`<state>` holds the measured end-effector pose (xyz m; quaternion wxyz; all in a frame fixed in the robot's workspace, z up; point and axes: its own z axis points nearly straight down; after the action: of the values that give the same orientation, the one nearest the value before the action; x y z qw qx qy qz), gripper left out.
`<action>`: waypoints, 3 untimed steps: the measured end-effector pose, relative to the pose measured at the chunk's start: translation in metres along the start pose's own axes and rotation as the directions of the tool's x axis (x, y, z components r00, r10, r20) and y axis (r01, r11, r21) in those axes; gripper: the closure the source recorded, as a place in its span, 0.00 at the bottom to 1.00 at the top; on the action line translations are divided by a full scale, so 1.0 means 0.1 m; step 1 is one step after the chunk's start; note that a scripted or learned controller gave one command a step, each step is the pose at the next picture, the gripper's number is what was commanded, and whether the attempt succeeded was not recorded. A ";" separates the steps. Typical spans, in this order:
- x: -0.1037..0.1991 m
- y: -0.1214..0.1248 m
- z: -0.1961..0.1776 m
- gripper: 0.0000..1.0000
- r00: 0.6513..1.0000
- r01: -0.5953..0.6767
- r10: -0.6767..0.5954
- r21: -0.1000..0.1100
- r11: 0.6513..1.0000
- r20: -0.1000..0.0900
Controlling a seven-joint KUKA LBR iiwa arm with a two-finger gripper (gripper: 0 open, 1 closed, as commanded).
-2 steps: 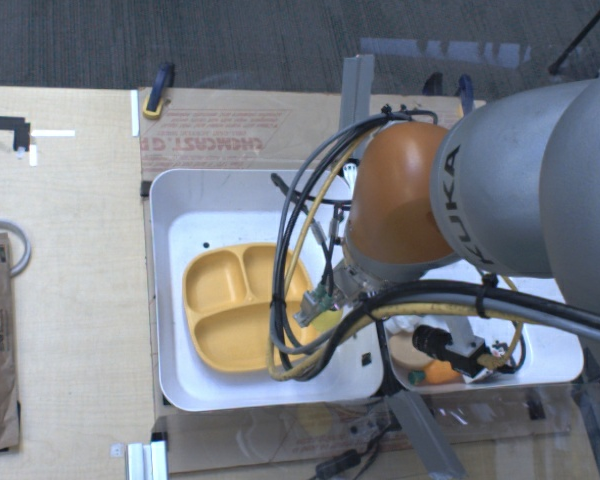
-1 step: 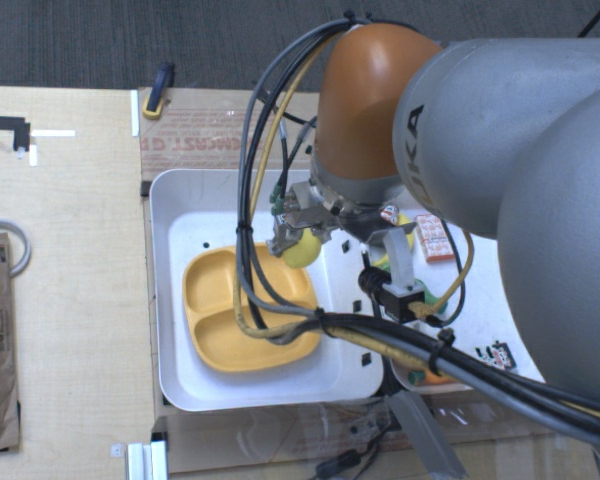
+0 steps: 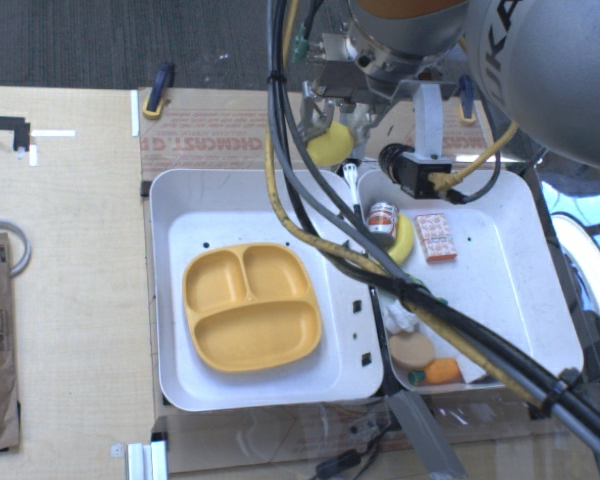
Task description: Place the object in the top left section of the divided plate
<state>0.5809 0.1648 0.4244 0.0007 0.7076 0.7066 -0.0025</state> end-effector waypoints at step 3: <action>0.43 -1.03 1.36 1.00 0.975 0.224 -0.224 0.001 0.975 -0.001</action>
<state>0.4777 0.2074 0.2888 -0.0003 0.6235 0.7819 -0.0029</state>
